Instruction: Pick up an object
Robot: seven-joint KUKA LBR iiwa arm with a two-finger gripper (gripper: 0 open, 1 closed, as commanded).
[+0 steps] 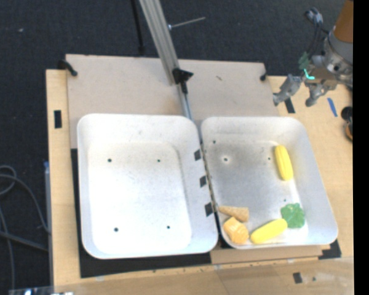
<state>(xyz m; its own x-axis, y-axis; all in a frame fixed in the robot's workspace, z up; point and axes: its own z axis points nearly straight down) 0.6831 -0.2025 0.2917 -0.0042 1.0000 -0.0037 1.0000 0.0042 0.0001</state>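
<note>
Camera view: two shallow white bins sit side by side on a tan bench [58, 165]. The left bin [141, 183] has a speckled floor. The right bin [258, 140] contains five objects.

Object appearance and location:
- A yellow corn cob [283, 162] lies lengthwise near the right wall of the right bin, apart from the other items.
- A yellow banana-shaped piece [269, 231] lies at a slant against the near wall.
- A green leafy piece [293, 216] rests just beside the upper end of that banana-shaped piece, close to touching it.
- An orange chunk [235, 230] sits in the near left corner of the right bin.
- A tan cone-shaped piece [234, 212] lies just above the orange chunk, next to the divider between the bins.

Visibility limits: the surface texture of the small items is too blurred to make out. The orange chunk and tan piece sit so close that contact between them cannot be confirmed. The arm is cut off at the right edge, with a portion of the orange band [343, 20] visible. A grey aluminium rail [158, 26] crosses the scene above the bins.

End effector: the gripper [300, 93] hangs beyond the far right corner of the right bin, over the bench rather than over the bin. Its two fingers are spread apart with a clear gap between them, and nothing sits in that gap. It is well apart from every object in the bin.
</note>
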